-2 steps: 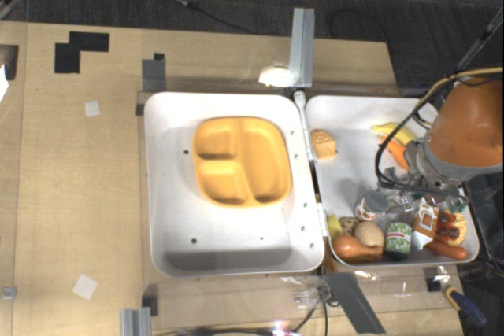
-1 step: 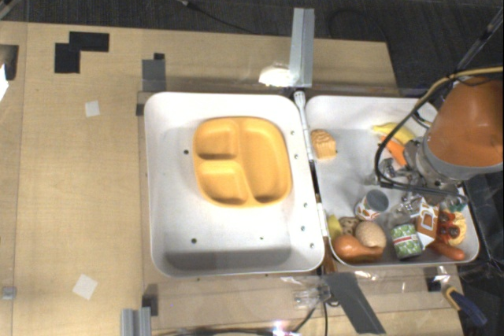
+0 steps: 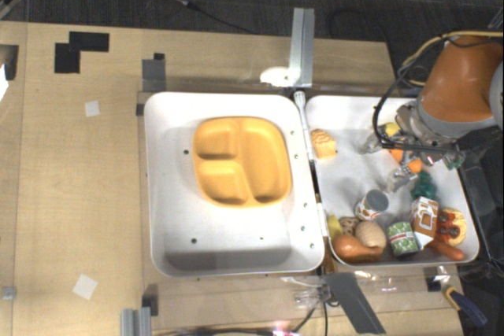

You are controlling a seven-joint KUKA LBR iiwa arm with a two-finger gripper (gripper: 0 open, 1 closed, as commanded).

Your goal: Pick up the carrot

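No legible text, label, brand or number on anything here

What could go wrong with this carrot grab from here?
The carrot is mostly hidden under the gripper, so I can't confirm alignment; a miss seems possible. A green toy sits right beside it and could get caught or knocked. The clutter near the right bin's front edge, like the can, may get bumped.

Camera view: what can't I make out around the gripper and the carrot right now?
- Gripper: the wrist overhangs it, so the finger opening cannot be read.
- Carrot: just an orange sliver under the wrist; whether it is gripped or only touched is unclear.
- Pile in the right bin front corner: items overlap and are too small to identify.
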